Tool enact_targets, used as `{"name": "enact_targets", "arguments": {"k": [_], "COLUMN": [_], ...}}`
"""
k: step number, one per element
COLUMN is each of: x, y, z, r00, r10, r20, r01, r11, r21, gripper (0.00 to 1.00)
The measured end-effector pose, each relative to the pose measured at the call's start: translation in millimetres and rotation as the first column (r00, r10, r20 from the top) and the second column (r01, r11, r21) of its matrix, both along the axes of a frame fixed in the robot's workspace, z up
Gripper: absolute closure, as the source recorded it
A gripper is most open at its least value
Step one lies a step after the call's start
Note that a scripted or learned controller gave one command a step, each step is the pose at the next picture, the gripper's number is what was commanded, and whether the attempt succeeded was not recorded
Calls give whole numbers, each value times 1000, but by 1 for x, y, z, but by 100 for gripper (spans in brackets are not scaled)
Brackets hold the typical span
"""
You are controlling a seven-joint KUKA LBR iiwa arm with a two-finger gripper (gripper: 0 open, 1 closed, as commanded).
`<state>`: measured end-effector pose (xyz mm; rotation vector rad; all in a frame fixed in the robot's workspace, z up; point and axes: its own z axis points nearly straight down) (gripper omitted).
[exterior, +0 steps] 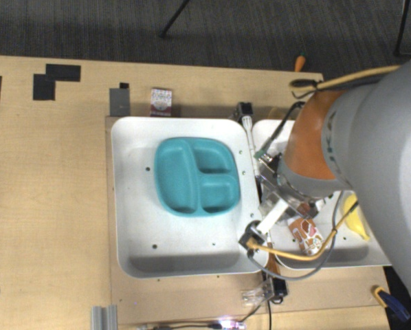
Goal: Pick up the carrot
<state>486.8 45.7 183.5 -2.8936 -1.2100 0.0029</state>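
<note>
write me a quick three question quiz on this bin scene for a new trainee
1. True or false: the teal plate lies in the bin on the view's left.
2. The arm hangs over which bin? A) the left one B) the right bin C) neither
3. Fill in: the teal plate has ___ compartments.
Key: 1 true; 2 B; 3 three.
</note>
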Motion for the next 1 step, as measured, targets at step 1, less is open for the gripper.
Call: {"name": "enact_targets", "arguments": {"k": [1], "x": [2], "y": [-7], "z": [75], "r00": [976], "r10": [217], "r20": [9], "r01": [-217], "r11": [976], "r21": [-4], "gripper": [100]}}
